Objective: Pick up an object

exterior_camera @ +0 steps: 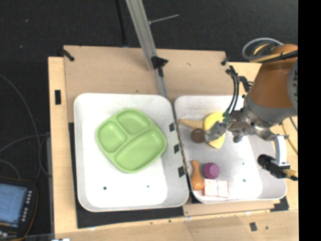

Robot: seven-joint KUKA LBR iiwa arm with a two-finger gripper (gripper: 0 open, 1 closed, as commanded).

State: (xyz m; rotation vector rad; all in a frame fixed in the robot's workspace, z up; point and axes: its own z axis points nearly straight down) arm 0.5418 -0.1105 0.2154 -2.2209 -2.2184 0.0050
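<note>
Dark flooring surrounded a pale wooden counter (120, 69), and on it sat two shallow white bins side by side. Left bin (90, 185): one green divided plate (131, 140), smooth plastic, three compartments, rounded corners, lying flat and tilted a little askew. Right bin (251, 179): that's where the action was! The grey arm with its orange band (271, 87) reached in from the right, and the pincer (218, 130) was down low over the yellow banana (215, 129), a smooth curved toy piece running roughly top to bottom in the upper-left part of that bin. The pincer sat right on top of the banana's middle, so the object lay directly beneath it rather than off to a side; whether the fingers were spread or pressed together, I could not tell from this slant.

Just left of the banana lay a tan ridged cone (190, 123) pointing left, with a dark brown ball (198, 135) touching below it. Lower down, well apart from the pincer: an orange carrot-like piece (196, 174) standing lengthwise along the left wall, a purple round lump (211, 170) just beside it, and a small white-and-pink box (216, 188) at the front edge.
</note>
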